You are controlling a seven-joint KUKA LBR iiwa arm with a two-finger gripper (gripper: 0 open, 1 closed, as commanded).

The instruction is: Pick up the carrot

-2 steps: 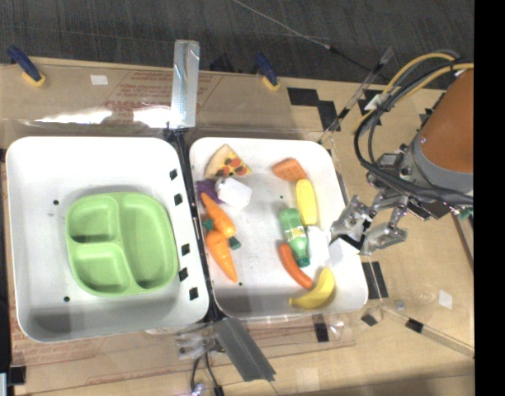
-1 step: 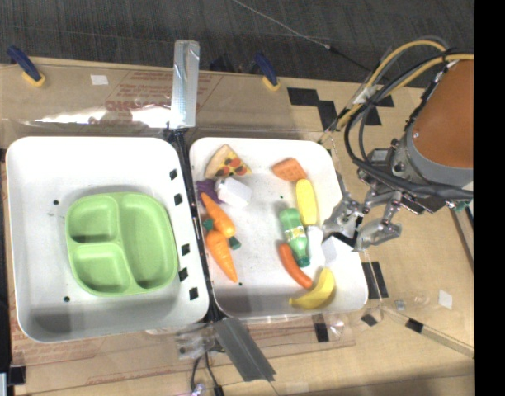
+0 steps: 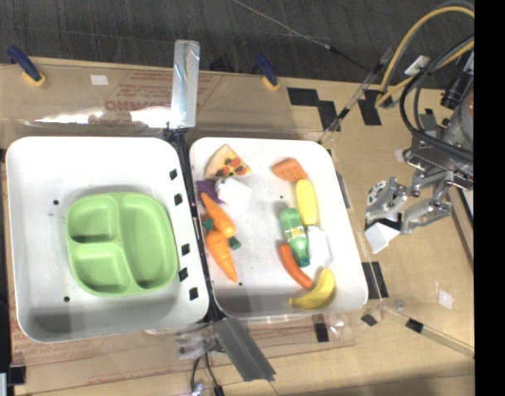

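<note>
The left bin (image 3: 21, 221) holds a green divided plate (image 3: 120, 242). The right bin (image 3: 339, 221) holds the toy food; the carrot (image 3: 222, 256) lies near its left wall. The gripper (image 3: 393, 211) hangs outside, right of that bin; I cannot tell its opening.

Open floor is left down the right bin's (image 3: 339, 190) middle; its left wall is crowded by the carrots (image 3: 222, 254).

Cardboard-covered bench (image 3: 450, 320) — dark ribbed floor (image 3: 87, 11) behind
</note>
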